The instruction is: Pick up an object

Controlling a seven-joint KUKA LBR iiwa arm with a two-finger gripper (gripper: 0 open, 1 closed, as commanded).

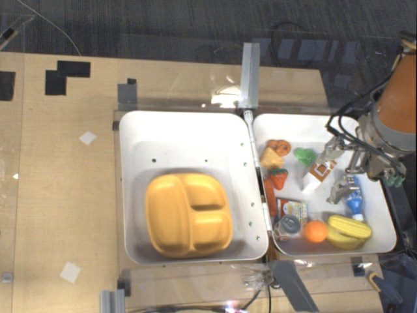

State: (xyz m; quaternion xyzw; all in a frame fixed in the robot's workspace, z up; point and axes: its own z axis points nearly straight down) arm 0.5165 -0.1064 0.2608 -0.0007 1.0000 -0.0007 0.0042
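My gripper (344, 168) hangs over the right bin (389, 240), fingers spread wide, holding nothing. The white bottle (317, 173) lies just left of it, the blue one (354, 205) just nearer. I'd straddle one bottle squarely, drop low, then close, steering clear of the banana (348, 229) near the front.

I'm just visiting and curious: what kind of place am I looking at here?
Probably a robot lab test bench. A grey arm hangs its pincer over a white bin of toy food, such as a banana; beside it, another bin holds a yellow tray.
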